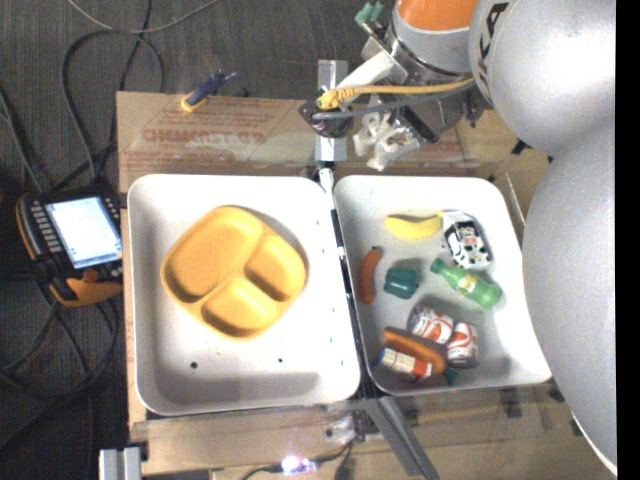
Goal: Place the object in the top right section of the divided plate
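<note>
Glossy yellow divided plate [235, 268] — rounded, three-sectioned — in smooth white bin [150, 368].

left bin [150, 368]: yellow divided plate [236, 270] near centre, bare white floor all round it, widest along the near edge. right bin [520, 368]: crowded; banana [413, 226], sausage [369, 274], green block [402, 281], green bottle [467, 283], cans [445, 334] set close together, narrow gaps between, open strip along the far wall. grey arm [560, 168] overhangs the right edge.
</note>
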You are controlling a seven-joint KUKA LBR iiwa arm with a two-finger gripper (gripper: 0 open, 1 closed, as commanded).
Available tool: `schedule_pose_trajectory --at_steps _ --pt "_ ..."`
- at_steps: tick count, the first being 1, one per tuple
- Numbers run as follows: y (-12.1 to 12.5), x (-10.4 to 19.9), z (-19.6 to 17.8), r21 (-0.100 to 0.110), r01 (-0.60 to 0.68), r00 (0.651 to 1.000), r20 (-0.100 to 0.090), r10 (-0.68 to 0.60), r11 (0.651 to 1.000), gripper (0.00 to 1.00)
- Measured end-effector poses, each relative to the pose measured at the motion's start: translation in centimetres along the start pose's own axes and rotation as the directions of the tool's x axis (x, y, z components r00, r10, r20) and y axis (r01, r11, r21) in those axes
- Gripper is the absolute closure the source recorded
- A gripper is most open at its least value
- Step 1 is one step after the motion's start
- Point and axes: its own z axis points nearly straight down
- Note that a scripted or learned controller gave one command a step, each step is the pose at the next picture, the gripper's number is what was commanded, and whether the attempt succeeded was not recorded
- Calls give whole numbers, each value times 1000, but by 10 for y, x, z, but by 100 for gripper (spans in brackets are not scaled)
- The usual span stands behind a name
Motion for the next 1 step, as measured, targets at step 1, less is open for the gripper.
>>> schedule_pose_trajectory --at_steps 1 --pt "-121 85 -32 3 82 997 0 -82 997 100"
